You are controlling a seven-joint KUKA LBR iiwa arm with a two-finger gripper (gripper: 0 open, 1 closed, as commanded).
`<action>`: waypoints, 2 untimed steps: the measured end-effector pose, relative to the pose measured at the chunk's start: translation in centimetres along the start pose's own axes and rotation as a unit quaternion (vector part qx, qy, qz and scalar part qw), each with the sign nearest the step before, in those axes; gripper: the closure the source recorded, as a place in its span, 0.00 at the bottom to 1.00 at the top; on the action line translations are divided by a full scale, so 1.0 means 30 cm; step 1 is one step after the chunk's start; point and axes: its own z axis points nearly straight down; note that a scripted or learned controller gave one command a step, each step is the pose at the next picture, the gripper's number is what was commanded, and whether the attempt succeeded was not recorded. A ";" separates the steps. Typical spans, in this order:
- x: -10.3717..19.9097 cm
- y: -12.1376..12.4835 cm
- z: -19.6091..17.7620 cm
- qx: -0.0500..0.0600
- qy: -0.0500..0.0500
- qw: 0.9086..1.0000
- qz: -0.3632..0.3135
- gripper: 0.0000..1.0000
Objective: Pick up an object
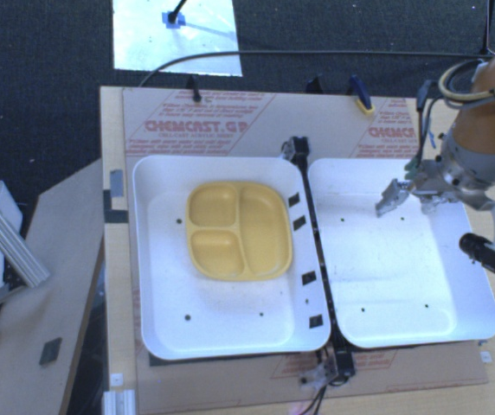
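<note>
Gripper [392, 199] is hovering over the upper part of the right bin [455, 318], reaching in from the right with nothing between its fingers; whether they are spread or pressed together cannot be told. Well apart, a yellow divided plate [237, 230] is lying flat in the left bin [165, 318].

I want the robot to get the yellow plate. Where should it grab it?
Best by the raised outer rim of the yellow plate, probably from straight above, on the edge nearer the gripper. It lies flat in the left bin, so only the rim offers an edge to pinch.
</note>
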 end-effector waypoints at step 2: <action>-0.011 0.026 0.334 0.001 0.000 1.000 0.001 0.00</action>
